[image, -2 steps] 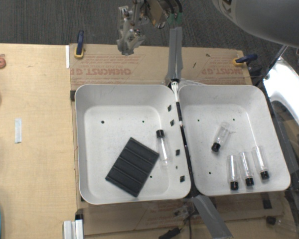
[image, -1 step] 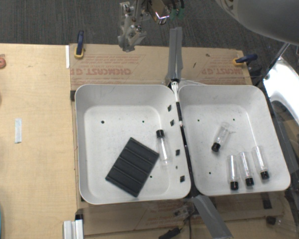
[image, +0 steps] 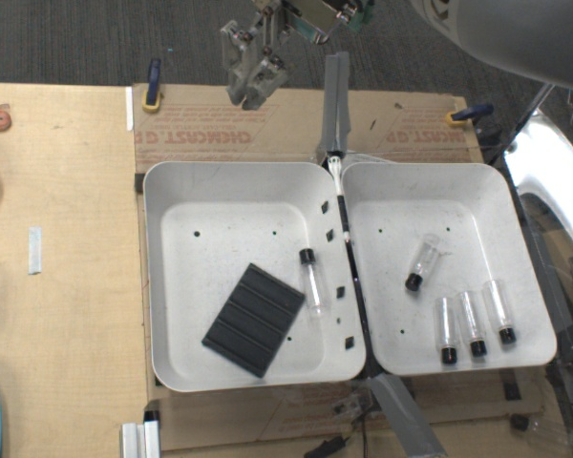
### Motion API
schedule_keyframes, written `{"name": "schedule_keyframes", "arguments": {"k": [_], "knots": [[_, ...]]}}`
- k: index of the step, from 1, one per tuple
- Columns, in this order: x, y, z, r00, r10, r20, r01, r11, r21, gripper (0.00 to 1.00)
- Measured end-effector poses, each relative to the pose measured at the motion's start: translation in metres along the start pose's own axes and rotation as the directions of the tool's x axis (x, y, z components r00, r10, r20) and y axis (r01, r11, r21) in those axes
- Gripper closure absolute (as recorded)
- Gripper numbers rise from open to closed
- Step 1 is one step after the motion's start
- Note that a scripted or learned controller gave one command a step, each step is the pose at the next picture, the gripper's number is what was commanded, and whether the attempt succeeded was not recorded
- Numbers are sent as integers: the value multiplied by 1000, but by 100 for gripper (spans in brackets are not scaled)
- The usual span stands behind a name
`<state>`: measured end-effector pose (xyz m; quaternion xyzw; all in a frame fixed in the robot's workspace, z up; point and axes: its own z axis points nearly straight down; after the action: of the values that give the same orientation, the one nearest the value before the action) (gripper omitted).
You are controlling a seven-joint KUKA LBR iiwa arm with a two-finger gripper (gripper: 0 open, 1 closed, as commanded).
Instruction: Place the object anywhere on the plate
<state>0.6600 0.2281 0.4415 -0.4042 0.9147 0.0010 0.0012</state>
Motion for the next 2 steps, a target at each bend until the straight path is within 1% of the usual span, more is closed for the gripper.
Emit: {"name": "schedule_keyframes", "arguments": {"k": [2], "knots": [[0, -5, -19, 1000, 13, 11, -13, 1000, 0, 100]]}}
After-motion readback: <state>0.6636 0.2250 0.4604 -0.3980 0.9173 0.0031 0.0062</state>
